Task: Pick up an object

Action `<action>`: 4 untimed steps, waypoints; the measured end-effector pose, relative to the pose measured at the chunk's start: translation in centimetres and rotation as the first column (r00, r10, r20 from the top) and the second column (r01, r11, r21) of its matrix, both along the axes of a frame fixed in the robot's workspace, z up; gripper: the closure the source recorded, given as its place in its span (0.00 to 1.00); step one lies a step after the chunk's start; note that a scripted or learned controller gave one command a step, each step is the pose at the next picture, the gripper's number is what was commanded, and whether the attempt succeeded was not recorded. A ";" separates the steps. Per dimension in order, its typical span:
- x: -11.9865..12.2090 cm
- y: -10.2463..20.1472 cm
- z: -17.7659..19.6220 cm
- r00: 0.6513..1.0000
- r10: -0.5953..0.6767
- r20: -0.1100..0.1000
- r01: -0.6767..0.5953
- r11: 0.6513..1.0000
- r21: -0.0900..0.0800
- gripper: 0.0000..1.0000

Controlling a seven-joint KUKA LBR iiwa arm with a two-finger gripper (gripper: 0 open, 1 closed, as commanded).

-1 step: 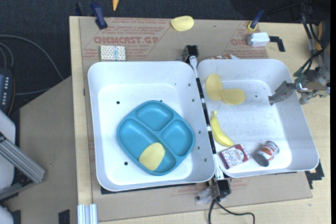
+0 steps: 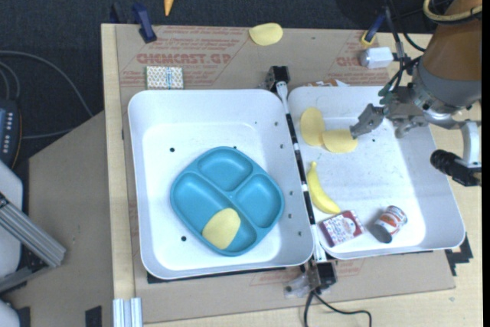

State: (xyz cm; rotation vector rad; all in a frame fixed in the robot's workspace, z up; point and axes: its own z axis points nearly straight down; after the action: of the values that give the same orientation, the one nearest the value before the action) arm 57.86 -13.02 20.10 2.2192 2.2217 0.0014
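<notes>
The bench (image 2: 122, 165) is a light brown board with red letters printed across its far end. Two flat white bins sit on it side by side, the left bin (image 2: 153, 126) and the right bin (image 2: 436, 210), with their edges touching in the middle. Behind the bins, right on the board, lie a yellow chip (image 2: 266, 34), a small patterned packet (image 2: 164, 76), a blue clip (image 2: 143, 23) and a little white box (image 2: 378, 57).

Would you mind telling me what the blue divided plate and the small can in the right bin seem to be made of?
The blue divided plate looks like moulded plastic: uniform colour, soft sheen, rounded compartment walls. The small can with a red-and-white label, lying on its side, appears to be metal, judging by its silvery end, though it may be a plastic toy; the picture leaves that open.
</notes>
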 end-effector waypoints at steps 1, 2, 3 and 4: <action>5.8 2.9 -9.7 1.000 0.000 -0.002 0.000 1.000 0.000 0.00; 4.7 1.8 -11.6 1.000 -0.002 -0.004 0.002 1.000 0.001 0.00; 5.1 1.7 -10.1 1.000 -0.001 0.010 0.002 1.000 -0.005 1.00; 2.5 8.7 -1.6 1.000 0.000 -0.001 0.000 1.000 0.001 1.00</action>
State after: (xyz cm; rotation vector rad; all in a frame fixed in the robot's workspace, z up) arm 60.32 -4.30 18.50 2.2197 2.2225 0.0016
